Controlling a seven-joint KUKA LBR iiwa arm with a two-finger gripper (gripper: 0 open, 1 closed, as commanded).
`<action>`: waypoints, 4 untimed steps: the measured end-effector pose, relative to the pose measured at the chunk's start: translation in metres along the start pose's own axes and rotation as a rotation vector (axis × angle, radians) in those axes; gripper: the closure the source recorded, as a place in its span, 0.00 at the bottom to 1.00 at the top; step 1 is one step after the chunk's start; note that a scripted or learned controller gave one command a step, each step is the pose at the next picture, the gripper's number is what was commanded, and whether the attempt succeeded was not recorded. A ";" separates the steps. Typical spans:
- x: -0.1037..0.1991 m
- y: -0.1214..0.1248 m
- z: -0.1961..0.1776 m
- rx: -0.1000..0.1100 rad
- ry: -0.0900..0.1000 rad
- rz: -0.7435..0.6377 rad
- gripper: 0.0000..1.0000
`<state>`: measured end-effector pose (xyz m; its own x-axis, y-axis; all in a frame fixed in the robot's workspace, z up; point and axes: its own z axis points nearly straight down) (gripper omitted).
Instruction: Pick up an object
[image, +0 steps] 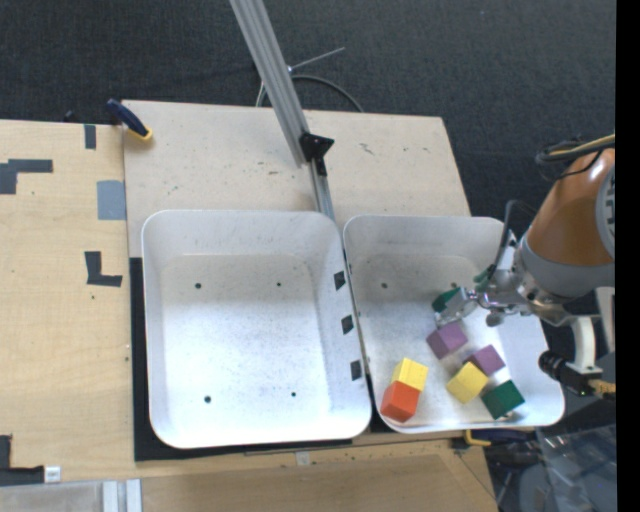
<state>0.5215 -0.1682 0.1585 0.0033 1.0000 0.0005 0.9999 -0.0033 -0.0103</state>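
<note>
The pincer (470, 297) is seen low in the right bin (420, 235); whether it is open or closed cannot be told. A purple block (447, 340) lies just below it, with a second purple block (488, 359), yellow block (466, 382), green block (502, 398) and a yellow-and-orange block (404, 390) farther below.

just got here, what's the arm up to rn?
The arm is reaching in from the right over the right bin, with its gripper low near a cluster of blocks. Just below it sits a purple block, then a second purple block, a yellow block and a green block. A yellow block stacked against an orange one sits at the bin's front-left corner. Nothing is visibly held yet. I can't tell whether the fingers are open. The left bin has no blocks in it.
</note>
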 end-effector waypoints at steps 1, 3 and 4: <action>0.004 0.025 0.070 -0.008 -0.002 -0.005 0.00; 0.004 0.025 0.057 -0.007 0.000 -0.005 0.00; -0.010 0.149 0.065 -0.007 -0.002 -0.006 0.00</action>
<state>0.6698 -0.1783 0.0918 -0.0031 1.0000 -0.0010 1.0000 0.0031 -0.0033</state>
